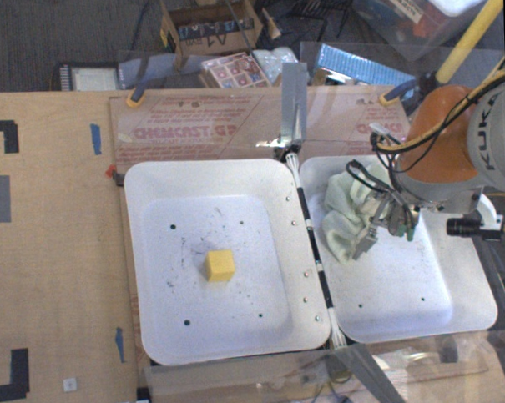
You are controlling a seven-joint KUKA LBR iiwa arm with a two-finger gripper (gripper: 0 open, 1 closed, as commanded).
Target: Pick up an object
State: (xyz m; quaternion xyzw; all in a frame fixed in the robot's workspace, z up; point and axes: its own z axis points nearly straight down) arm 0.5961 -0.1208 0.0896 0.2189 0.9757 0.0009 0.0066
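A small yellow block [221,265] lies near the middle of the left bin [152,201]. A crumpled pale green cloth [343,213] lies in the upper left part of the right bin [424,306]. My gripper [377,229] hangs low over the right bin, at the cloth's right edge, with its fingers pointing down and left towards the cloth. The arm with its orange band [438,138] reaches in from the right above it. Whether any cloth sits between the fingers is hidden.
A grey divider bar [294,111] and a cardboard sheet [199,128] stand behind the bins. Cables loop around the wrist. Boxes and clutter sit beyond the bench's back edge. The wooden benchtop [46,247] stretches to the left.
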